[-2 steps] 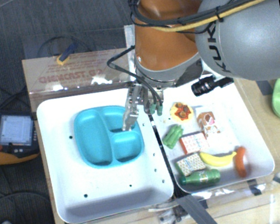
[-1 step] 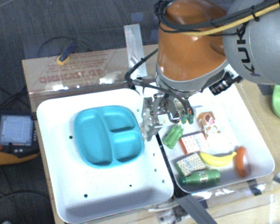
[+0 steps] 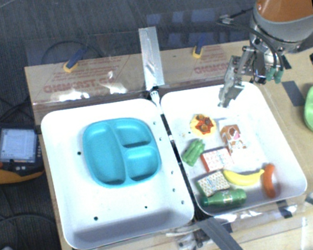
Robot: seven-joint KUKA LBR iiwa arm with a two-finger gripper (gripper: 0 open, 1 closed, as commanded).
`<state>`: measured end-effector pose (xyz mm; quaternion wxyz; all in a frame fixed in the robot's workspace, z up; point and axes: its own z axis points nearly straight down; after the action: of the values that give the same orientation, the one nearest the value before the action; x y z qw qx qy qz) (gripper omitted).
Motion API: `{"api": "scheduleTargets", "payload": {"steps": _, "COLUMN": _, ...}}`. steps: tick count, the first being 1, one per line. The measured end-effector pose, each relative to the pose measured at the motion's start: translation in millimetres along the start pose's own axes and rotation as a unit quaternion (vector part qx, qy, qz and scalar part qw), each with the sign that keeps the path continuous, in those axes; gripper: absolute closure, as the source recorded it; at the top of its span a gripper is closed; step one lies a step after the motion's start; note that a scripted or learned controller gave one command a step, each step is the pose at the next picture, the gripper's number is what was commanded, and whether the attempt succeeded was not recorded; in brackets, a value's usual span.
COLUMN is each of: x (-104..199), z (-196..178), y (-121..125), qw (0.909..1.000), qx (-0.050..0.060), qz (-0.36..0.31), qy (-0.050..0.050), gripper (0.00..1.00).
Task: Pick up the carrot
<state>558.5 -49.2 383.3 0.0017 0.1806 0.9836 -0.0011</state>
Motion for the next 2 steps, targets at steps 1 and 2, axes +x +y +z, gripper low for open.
{"api": "scheduleTargets", "payload": {"steps": 1, "x": 41.0, "z": 167.0, "y": 22.8, "qw": 0.9997, "qx": 0.0, "qz": -0.026, "qy": 0.002, "gripper": 1.0}}
{"api": "scheduleTargets", "payload": {"steps": 2, "x": 54.9, "z": 51.2, "y": -64.8, "qw": 0.9968, "qx": 0.0, "qz": 0.08, "qy": 0.001, "gripper": 1.0}}
